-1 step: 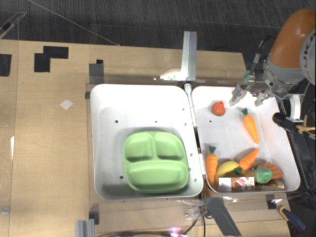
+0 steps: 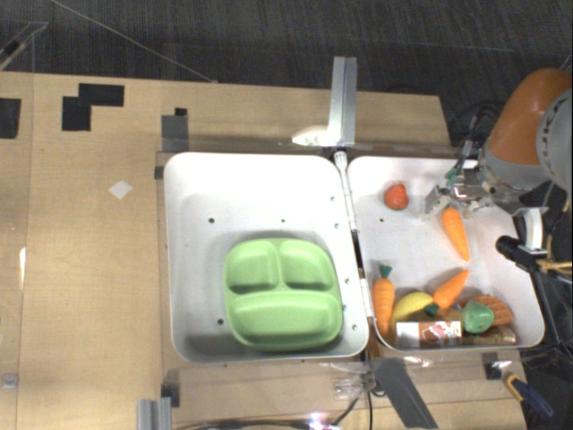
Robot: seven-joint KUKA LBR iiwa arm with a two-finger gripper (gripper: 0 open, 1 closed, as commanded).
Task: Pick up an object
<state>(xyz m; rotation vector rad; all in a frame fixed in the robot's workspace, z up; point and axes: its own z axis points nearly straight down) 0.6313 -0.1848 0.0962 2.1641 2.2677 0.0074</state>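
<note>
The gripper [image 2: 458, 197] is hovering over the carrot [image 2: 456, 232] near the right bin's [image 2: 501, 267] far edge (finger spread: cannot tell). Likely light, stiff, smooth plastic; gripping across its thick middle looks best.

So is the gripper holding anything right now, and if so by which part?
Cannot be told. The two-finger gripper sits right at the top end of a loose orange toy carrot in the right white bin.

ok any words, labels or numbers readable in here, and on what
Nothing reads clearly.
Box in the right bin: a white and red label, print too small and blurred to read.
Green tray, carrots and the bench: no text visible.
</note>
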